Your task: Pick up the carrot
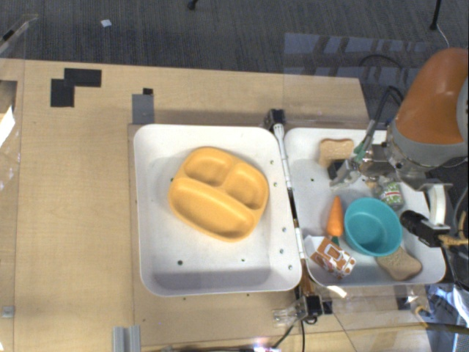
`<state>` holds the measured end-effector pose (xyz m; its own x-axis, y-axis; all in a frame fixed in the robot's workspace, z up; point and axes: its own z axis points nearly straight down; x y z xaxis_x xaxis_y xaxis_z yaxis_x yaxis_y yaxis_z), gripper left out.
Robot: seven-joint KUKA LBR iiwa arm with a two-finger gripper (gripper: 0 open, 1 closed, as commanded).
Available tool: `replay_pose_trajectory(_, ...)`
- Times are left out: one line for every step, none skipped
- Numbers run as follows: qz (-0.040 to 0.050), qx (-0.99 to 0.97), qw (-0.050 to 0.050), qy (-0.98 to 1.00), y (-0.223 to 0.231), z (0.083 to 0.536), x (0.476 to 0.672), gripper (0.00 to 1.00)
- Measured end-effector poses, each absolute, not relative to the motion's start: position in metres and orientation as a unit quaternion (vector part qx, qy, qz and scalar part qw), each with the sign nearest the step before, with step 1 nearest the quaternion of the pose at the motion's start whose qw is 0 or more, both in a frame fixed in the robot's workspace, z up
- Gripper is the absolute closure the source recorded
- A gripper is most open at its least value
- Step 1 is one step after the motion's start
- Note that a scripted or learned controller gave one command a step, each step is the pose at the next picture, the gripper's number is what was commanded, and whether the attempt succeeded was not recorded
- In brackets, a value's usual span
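Your carrot (335, 218) sits in the right bin (308, 141), snug against the teal bowl (373, 226), with a snack packet (333, 257) just below. It's probably light, stiff plastic and a bit slick, so pinch across the thick middle. The gripper (350, 169) hovers above it; can't tell how wide it's set.

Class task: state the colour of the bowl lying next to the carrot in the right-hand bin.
The bowl is teal, seen in the camera view, just right of the carrot.

A robotics lab is showing here: a wooden bench (73, 218) sitting on grey carpet (220, 20), cables (308, 317) trailing at the bottom.
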<state>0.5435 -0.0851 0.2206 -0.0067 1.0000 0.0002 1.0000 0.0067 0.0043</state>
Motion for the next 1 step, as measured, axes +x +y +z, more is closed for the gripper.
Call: replay_pose_trajectory(0.0003,0.665,-0.001,0.747,-0.093,0.095,0.5491,0.0)
